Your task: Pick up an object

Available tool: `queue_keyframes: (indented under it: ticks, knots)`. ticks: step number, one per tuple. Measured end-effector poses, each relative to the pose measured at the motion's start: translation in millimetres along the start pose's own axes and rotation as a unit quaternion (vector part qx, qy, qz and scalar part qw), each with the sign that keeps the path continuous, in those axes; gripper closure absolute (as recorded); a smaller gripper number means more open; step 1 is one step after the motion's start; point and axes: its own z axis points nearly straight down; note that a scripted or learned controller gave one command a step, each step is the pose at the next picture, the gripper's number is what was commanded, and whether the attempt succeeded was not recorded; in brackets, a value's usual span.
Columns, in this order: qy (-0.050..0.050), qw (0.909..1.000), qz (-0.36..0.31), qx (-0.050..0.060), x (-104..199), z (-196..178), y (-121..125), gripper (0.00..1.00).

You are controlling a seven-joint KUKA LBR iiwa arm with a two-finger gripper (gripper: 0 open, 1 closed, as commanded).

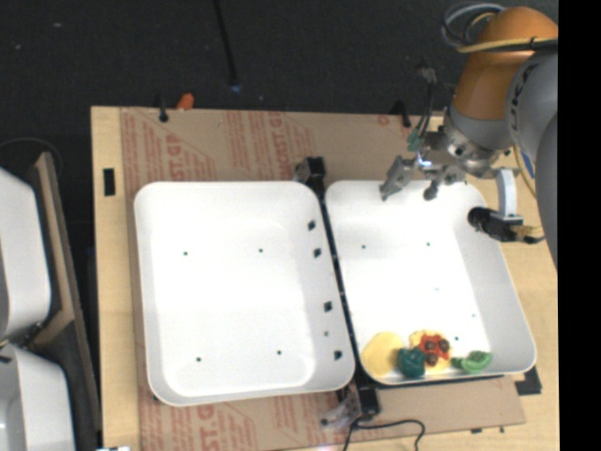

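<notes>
Yellow, teal, red & green toys (pixel 424 353) sat bunched at the right bin's (pixel 488 280) near edge, well apart from the gripper (pixel 410 185), empty w/ fingers spread, at the far edge.

Arm (pixel 502 73) cut off by frame edge at 2 o'clock, upper links out of view. Small objects clustered at 5 o'clock of the right bin (pixel 488 280) too small to identify: a yellow flat piece (pixel 380 350), teal lump (pixel 410 362), red-dark bit (pixel 432 346) and green piece (pixel 475 360), overlapping so their outlines merge. White containers (pixel 21 280) at 9 o'clock cropped by the left edge; gripper (pixel 411 184) tips small and blurred against the bin rim.
</notes>
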Motion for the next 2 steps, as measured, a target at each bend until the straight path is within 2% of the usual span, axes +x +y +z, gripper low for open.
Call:
queue_keyframes:
  ticks: [1, 2]
  knots:
    - [0.0, 1.0, -0.002, 0.0, 60, 7, -63, 0.0]
    - [0.0, 1.0, 0.001, 0.003, 20, 105, -21, 0.0]
